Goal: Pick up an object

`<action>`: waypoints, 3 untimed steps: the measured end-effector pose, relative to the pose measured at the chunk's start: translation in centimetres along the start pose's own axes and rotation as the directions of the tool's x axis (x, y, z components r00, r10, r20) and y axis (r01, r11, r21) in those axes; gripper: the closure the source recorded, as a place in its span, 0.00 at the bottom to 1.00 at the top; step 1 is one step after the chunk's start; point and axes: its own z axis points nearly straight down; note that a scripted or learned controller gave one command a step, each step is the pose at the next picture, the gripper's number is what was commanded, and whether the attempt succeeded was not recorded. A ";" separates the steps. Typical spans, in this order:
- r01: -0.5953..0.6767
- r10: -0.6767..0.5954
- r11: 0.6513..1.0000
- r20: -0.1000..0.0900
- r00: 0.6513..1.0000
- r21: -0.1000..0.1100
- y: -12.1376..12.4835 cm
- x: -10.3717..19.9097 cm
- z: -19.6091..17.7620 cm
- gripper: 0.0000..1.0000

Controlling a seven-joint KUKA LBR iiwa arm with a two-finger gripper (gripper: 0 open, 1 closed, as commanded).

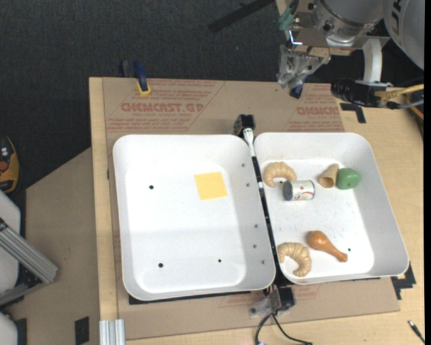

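Beneath me the brown bench board (202, 101) carries two shallow white bins side by side, the left bin (135, 202) and the right bin (377, 202), their inner rims touching along a black hinge-like strip down the middle. My grey arm (343, 17) comes in at the top right, and my gripper (295, 84) hangs over the bare board just beyond the far rim of the right bin, well apart from everything in it; its fingers point down and sit close together with nothing between them, though I cannot tell for sure how far they are parted. In the left bin a flat yellow square (211, 185) lies alone near the middle. In the right bin, a croissant (296, 257) rests by the near left corner, with a brown drumstick (326, 244) just beside it to the right. Farther back a second croissant (278, 173) sits near the inner rim, touching a small white can (298, 191) lying on its side. Near the far right, a green ball (348, 178) touches a small tan cone (328, 176).
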 end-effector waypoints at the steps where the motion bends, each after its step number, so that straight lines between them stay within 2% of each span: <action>1: 0.005 -0.005 1.000 -0.001 1.000 0.024 -3.7 8.1 8.4 1.00; 2: 0.001 -0.001 1.000 -0.001 1.000 0.019 -8.8 11.5 7.0 1.00; 3: -0.009 0.009 1.000 0.002 1.000 0.019 -9.8 6.0 9.2 1.00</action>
